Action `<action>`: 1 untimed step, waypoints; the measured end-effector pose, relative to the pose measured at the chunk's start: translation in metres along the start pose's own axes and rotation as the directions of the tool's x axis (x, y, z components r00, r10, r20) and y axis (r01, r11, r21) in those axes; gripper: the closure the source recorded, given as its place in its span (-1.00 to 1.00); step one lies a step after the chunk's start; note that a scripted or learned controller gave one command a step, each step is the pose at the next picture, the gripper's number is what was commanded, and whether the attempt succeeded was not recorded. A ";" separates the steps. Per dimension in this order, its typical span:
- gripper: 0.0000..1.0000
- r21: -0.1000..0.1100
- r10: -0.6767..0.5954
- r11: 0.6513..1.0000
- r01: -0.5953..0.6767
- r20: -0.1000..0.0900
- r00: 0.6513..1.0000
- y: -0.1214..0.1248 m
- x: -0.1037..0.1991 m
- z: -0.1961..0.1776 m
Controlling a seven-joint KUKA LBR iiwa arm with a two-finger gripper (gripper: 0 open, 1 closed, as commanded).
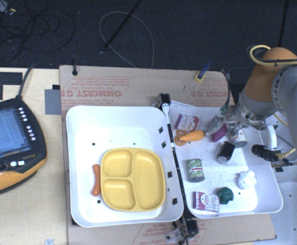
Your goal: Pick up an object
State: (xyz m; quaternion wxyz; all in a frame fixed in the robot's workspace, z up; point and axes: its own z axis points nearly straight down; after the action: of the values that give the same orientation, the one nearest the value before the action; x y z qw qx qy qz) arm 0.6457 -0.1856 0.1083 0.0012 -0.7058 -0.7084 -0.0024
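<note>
**Entry: bench, two white bins, one arm.**

1. Left bin (82, 137): we count a yellow divided plate (133, 180) and, just beside its left rim, an orange sausage (95, 180) lying lengthwise front to back.

2. Right bin (263, 200): a red-and-white packet (186, 122); an orange carrot-like piece (191, 136) just below it; a purple thing (219, 132); a black cylinder (225, 152); a green can (194, 169); a white lump (246, 179); a dark green lump (224, 194); a small carton (206, 201) touching that lump.

3. Gripper (230, 126): low over the far part of the right bin, beneath the orange band of the arm (268, 80). Spread or closed, we cannot tell (metalwork and clutter blur together there), and we see nothing clearly held.

4. Candidate for picking, in our judgement: the purple thing, since it is nearest. It lies just beside the gripper, on the view's left and a shade nearer the camera, its long axis slanting from lower left to upper right. The black cylinder is the second choice: near, toward the front of the bin, its axis running roughly front to back with a slight lean.

5. Off the bins: a control tablet (10, 142) at the left, well apart.

6. Status: pick not yet made, as we read it.
</note>
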 end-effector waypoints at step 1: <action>-1.00 0.004 0.002 1.000 -0.002 0.005 1.000 -0.002 0.016 0.021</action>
State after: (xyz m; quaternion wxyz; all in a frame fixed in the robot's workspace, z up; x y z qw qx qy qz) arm 0.6437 -0.1691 0.0875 0.0010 -0.7065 -0.7077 0.0007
